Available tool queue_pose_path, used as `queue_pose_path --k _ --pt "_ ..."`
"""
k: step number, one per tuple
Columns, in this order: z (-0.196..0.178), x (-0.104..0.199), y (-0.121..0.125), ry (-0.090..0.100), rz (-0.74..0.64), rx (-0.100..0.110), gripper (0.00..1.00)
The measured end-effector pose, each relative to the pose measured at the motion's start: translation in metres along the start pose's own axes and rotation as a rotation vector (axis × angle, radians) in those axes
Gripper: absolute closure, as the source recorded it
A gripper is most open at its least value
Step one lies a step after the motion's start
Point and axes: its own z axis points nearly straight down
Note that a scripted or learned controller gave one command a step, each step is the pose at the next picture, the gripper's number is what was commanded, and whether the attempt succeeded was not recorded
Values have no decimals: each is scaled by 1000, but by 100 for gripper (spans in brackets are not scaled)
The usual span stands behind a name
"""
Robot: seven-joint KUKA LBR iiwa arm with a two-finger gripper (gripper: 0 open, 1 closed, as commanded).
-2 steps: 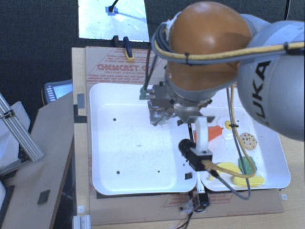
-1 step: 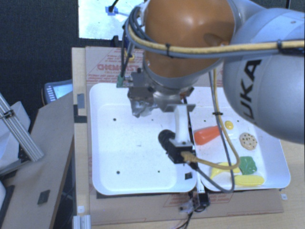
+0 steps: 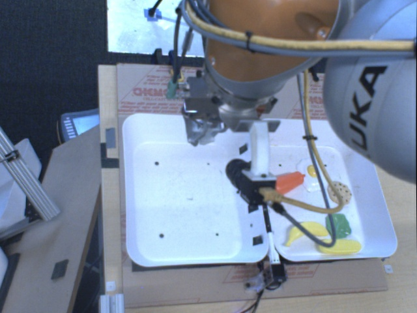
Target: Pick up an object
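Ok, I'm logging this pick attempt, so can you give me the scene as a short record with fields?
left bin: white, view's left, partly under the gripper
right bin: white, view's right, holds the items
items in right bin: orange piece, yellow banana, green piece, long yellow piece, speckled tan disc
gripper: over the left bin's far rim
held object: cannot tell

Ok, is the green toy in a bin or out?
In: the green toy lies inside the right bin, within its white rim.
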Motion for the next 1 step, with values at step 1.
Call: queue_pose_path --k 1 --pt "2 0 0 -2 0 4 0"
